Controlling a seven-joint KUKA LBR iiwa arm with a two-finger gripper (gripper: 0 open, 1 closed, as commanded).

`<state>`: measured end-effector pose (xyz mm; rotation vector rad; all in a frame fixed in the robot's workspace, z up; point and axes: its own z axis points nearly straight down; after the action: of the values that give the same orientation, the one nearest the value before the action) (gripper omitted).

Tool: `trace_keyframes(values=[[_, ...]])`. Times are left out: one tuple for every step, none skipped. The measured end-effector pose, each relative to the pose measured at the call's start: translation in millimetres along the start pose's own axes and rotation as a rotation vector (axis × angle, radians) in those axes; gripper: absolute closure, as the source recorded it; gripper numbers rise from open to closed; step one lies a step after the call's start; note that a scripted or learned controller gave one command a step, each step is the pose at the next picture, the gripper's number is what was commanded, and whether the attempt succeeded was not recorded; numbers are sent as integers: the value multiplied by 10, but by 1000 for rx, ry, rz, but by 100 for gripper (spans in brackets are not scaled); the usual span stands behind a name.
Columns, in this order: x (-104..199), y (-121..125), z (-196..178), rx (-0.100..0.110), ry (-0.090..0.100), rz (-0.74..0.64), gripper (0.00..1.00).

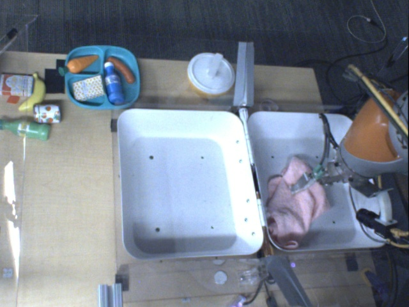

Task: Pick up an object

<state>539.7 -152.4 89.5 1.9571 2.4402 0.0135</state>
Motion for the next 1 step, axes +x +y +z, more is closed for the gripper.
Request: trace_keyframes(values=[[-317,483,20,2,0,17,0]])
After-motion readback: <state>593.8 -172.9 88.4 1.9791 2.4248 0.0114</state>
